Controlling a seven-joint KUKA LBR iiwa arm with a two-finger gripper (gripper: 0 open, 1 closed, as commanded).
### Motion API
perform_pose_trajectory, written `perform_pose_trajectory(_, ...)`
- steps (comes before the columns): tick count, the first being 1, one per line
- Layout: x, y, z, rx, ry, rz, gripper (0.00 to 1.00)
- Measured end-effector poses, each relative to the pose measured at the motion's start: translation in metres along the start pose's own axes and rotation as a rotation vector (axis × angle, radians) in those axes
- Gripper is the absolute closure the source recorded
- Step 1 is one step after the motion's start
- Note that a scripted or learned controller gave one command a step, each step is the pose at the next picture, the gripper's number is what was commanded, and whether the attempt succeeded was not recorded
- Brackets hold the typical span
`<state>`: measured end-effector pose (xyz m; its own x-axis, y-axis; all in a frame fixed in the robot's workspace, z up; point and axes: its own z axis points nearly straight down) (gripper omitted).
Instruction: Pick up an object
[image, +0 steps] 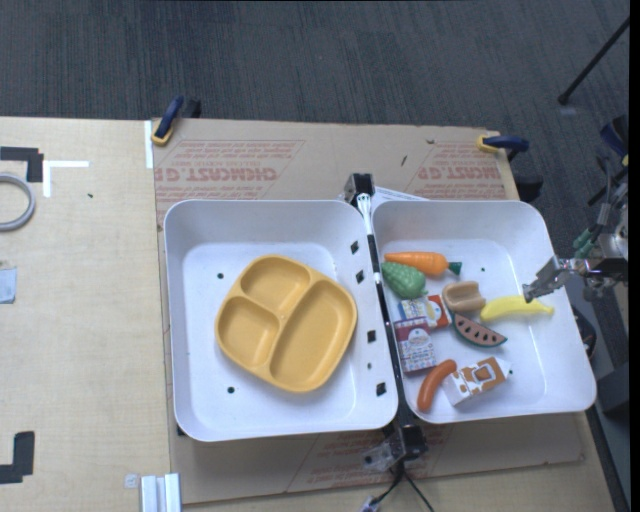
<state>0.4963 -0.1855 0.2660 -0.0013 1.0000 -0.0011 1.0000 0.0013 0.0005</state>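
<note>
Two glossy white bins (190, 330): smooth curved yellow banana (517, 310) beside the metal tool (545, 281), grip state unclear.

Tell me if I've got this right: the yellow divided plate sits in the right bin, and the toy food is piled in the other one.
Not quite. In the camera view the yellow divided plate sits in the left bin, not the right. The toy food, such as the carrot, banana and watermelon slice, is in the right bin.

Dark grey floor (300, 60), perhaps carpet, beyond the wooden bench (80, 350).
</note>
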Motion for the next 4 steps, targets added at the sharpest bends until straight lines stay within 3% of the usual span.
perform_pose_trajectory(1,0.0,0.001,-0.01,-0.001,-0.001,-0.001,1.0)
perform_pose_trajectory(2,0.0,0.002,-0.019,-0.002,-0.002,-0.002,1.0)
perform_pose_trajectory(3,0.017,-0.011,-0.162,-0.002,-0.002,-0.187,1.0)
perform_pose_trajectory(4,0.017,-0.01,-0.171,-0.003,-0.004,-0.19,1.0)
